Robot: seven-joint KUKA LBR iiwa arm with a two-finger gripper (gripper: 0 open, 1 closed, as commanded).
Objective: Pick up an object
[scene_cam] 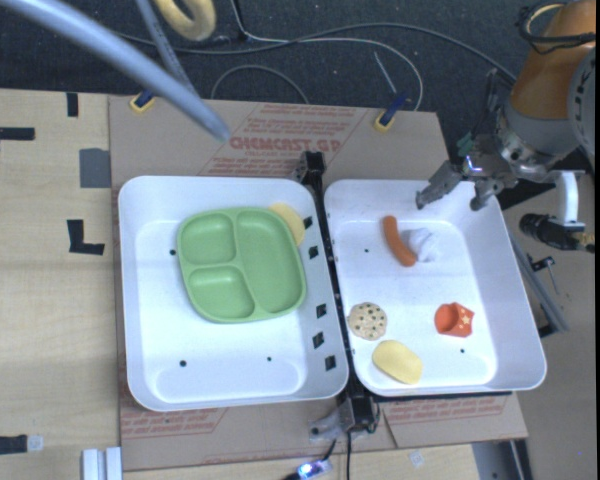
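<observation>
My gripper (454, 194) hangs open over the far edge of the right bin (510, 298), its two fingers spread with nothing between them. Below and to its left lies an orange sausage (400, 241) next to a small clear wrapper (425, 242). Nearer the front of the same bin sit a speckled cookie (367, 319), a yellow lemon-shaped piece (397, 361) and a red piece (454, 319). The left bin (150, 298) carries a green divided plate (242, 264), and a pale yellow piece (292, 222) peeks out behind the plate's far right corner.
A black hinge strip (323, 268) runs between the two bins. Both bins rest on brown cardboard (280, 138) on the wooden bench. Cables and a grey pole (110, 43) cross the dark back area. The arm's orange band (550, 63) stands at the right.
</observation>
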